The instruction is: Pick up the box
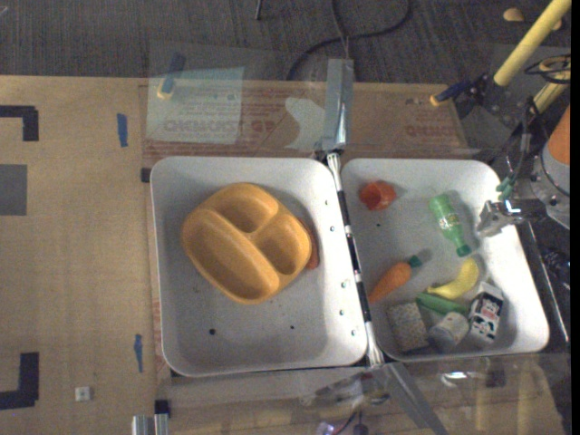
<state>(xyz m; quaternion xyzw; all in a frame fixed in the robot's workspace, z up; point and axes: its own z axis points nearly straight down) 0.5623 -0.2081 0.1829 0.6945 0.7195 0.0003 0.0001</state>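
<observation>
Two white bins (172, 333); one yellow divided plate (246, 241), carrot (391, 279), banana (458, 282), green bottle (449, 222), box (487, 315), sponge (409, 325).

plate (246, 241) in left bin (172, 333), box (487, 316) in right bin (535, 329)

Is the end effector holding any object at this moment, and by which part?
Nothing is held. The end effector is at the right bin's right rim, with nothing between its fingers; the box lies in the bin's near corner.
</observation>
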